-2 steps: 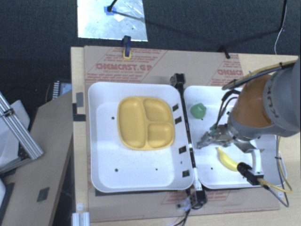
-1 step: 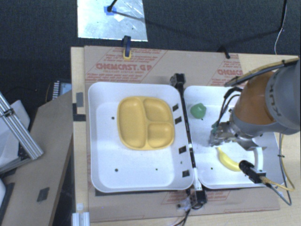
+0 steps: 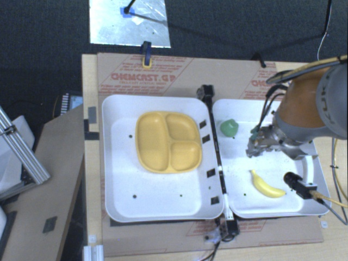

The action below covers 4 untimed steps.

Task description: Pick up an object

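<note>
The end effector point(image 3: 255, 147) hovered low in the right bin point(image 3: 239, 200), its grip impossible to tell. The banana point(image 3: 267, 186) lay at its five o'clock, the green ball point(image 3: 229, 128) at ten o'clock.

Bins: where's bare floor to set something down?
Left bin: a strip along the near wall, below the yellow tray. Right bin: small patch left of the banana. Crowded between the green object, gripper and banana.
</note>
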Motion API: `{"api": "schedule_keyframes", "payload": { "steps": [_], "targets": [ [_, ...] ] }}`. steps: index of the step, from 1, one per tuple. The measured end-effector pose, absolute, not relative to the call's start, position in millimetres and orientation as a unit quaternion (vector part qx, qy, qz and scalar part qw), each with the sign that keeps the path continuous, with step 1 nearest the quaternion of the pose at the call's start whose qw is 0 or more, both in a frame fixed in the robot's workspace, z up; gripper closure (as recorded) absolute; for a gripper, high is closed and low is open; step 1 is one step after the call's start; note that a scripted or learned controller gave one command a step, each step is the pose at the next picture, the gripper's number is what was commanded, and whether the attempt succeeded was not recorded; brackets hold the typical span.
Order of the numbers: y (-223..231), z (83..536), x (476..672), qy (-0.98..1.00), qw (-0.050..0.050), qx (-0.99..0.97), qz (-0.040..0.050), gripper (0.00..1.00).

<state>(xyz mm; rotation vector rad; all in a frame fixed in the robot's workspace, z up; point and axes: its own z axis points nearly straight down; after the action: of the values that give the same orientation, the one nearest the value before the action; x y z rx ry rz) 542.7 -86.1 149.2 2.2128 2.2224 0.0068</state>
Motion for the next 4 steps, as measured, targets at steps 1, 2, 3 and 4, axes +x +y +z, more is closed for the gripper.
{"api": "schedule_keyframes", "payload": {
  "steps": [1, 2, 3, 4],
  "targets": [
    [-94.1, 196.9, 540.5, 0.708, 0.003, 0.706, 0.0018, 1.0],
    [-94.4, 245.4, 542.4, 0.709, 0.003, 0.706, 0.0021, 1.0],
    [-39.3, 251.8, 531.2, 0.711, 0.0, 0.704, 0.0018, 1.0],
    [11.0, 252.8, 531.5, 0.711, 0.0, 0.703, 0.0011, 1.0]
  ]
}}
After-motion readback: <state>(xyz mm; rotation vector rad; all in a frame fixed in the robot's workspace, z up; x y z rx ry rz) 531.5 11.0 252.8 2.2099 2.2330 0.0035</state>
